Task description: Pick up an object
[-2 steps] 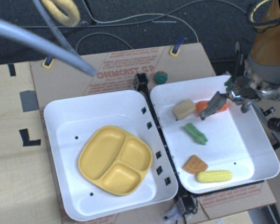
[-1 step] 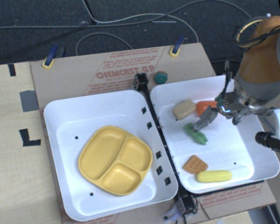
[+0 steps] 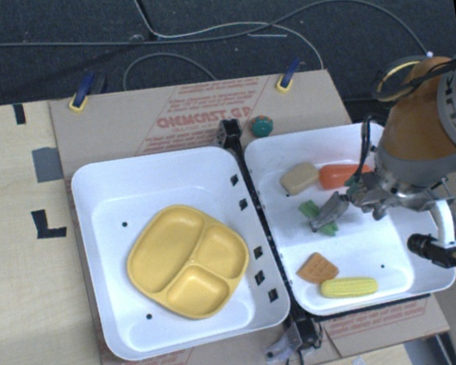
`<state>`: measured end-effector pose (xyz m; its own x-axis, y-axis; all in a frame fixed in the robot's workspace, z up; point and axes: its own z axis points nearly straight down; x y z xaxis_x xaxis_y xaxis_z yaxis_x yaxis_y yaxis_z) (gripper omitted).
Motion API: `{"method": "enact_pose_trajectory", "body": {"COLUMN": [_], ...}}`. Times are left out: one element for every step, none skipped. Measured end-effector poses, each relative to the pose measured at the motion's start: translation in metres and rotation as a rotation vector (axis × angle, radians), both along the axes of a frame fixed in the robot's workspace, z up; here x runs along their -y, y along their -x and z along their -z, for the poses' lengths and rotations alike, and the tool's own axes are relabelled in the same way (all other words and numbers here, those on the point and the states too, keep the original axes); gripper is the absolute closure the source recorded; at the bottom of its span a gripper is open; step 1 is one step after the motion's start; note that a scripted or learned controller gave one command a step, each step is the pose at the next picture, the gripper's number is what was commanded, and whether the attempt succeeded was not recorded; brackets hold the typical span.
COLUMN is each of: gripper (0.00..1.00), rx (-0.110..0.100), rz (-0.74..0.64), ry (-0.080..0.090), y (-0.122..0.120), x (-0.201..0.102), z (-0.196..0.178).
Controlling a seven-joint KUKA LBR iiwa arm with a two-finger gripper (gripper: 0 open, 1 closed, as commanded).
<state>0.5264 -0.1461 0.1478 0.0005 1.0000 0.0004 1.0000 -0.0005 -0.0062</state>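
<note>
Arm reaching into the right bin toward a small green toy.

I saw the jaws (image 3: 334, 213) at the green piece (image 3: 312, 209), which lay at the right bin's (image 3: 400, 278) centre, at seven o'clock from the tan bread (image 3: 299, 178); whether they were parted or closed I couldn't tell. It looked light, rigid and slippery; I'd pinch across its narrow middle.
</note>
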Motion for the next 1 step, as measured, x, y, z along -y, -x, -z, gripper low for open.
{"method": "enact_pose_trajectory", "body": {"gripper": [0.0], "rx": [0.002], "rz": [-0.002], "ry": [0.001], "y": [-0.0006], "x": [0.0005], "z": [0.064]}}
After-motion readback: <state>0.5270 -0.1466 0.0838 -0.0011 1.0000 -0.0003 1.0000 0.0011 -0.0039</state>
